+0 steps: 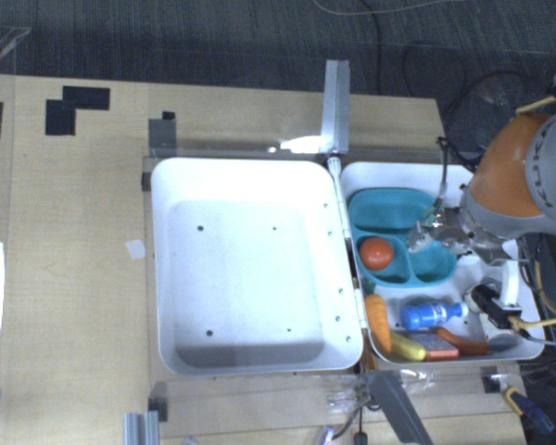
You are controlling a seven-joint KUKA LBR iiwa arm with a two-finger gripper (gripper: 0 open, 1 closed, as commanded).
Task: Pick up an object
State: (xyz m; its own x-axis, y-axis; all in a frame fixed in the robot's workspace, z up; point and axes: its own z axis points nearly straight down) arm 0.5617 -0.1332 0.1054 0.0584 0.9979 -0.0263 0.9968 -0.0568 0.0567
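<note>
The right white bin (403,352) holds several things. A teal divided dish (389,209) lies at its far left, with a red-orange ball (377,252) in one of its compartments. Along the near wall lie an orange carrot (379,320), a yellow banana (408,346), a blue bottle (428,316) and a red pepper-like piece (461,339). My gripper (434,230) reaches in from the right and hangs low over the teal dish's right side, right of the ball. The grey arm with its orange band (510,170) covers the bin's right part.
The left white bin (162,276) stands next to the right one, and the two share a middle wall. A metal post (336,100) rises behind that wall. Black marks (74,108) lie on the bench at the far left. Cables trail at the right edge.
</note>
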